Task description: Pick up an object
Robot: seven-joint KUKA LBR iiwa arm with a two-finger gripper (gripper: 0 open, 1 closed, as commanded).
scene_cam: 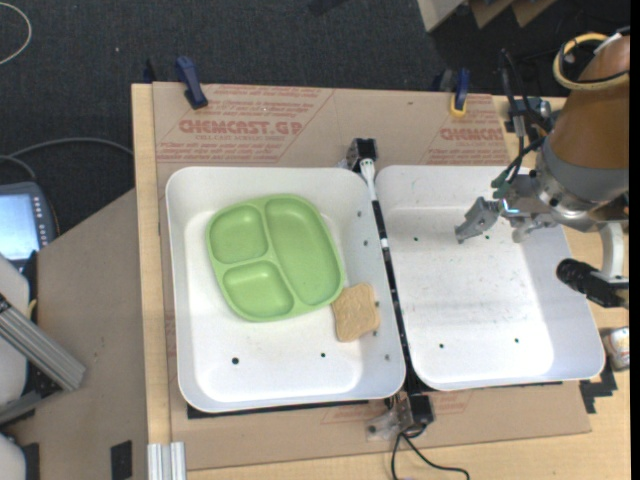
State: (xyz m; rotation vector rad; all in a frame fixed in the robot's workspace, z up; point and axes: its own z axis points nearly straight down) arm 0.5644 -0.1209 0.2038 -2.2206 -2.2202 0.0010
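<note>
Nearest the camera, along the front edge of the left bin point(190, 298), lies the tan sponge-like piece point(355, 312) — a small flat squarish thing resting on the bin floor close to the divider between the bins. Its longer side, so far as one can be told, runs from near-left to far-right, with one corner pointing toward the near rim. Its far-left corner touches, or all but touches, the green divided plate point(273, 256), which sits further back and to the left in the same bin. The plate is a rounded rectangle with three compartments, its long axis running from the far left to the near right, tilted against the bin's walls.

Further back and to the right, over the far part of the right bin point(480, 358), hangs the gripper point(480, 220). It sits low above bare bin floor with nothing between its fingers; whether they stand wide or narrow cannot be told from this slanting view.

Judging by this, the pick is at the approach stage: no object is in hand, and both candidates lie in the other bin, well apart from the tool. The next move would call for travel leftward across the divider, then a descent — onto the sponge-like piece, probably the easier grasp, with the fingers set across its shorter side and kept off the plate's rim.
</note>
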